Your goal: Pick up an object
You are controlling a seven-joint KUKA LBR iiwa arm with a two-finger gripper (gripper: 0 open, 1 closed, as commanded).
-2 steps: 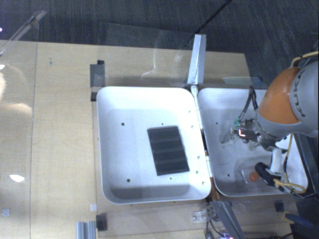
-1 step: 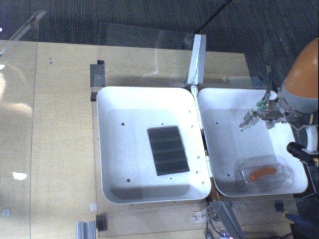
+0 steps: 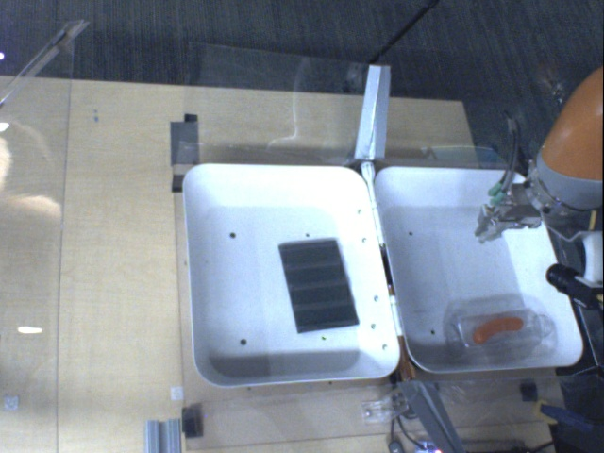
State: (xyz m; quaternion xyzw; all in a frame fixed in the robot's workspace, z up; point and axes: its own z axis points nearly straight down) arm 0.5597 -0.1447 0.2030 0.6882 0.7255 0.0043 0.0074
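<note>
A: Where does the gripper (image 3: 497, 217) sit?

B: Over the right bin (image 3: 429, 201), in its far right part, near the rim that lies toward the arm (image 3: 576, 149). The arm comes in from the right, its orange band showing above the wrist.

A: Is the pincer open or closed?

B: I cannot tell. The metal tips are small and blurred against the white floor of the bin. Nothing can be made out between them, and whether they touch the bin floor cannot be judged.

A: And the thing to pick up?

B: A clear plastic package with an orange object inside (image 3: 497, 329) lies in the same bin, in its near right corner. It is well apart from the gripper, nearer the camera, close to the bin's front rim.

A: Anything else in the bins?

B: A dark ribbed rectangular pad (image 3: 318, 284) lies flat in the left bin (image 3: 217, 253), about at its middle, turned slightly askew to the bin's walls. It is well apart from the gripper, across the divide between the two bins.

A: What do the bins rest on?

B: A light wooden bench (image 3: 94, 253), with a metal bar (image 3: 373, 111) standing behind the point where the two bins meet.
</note>
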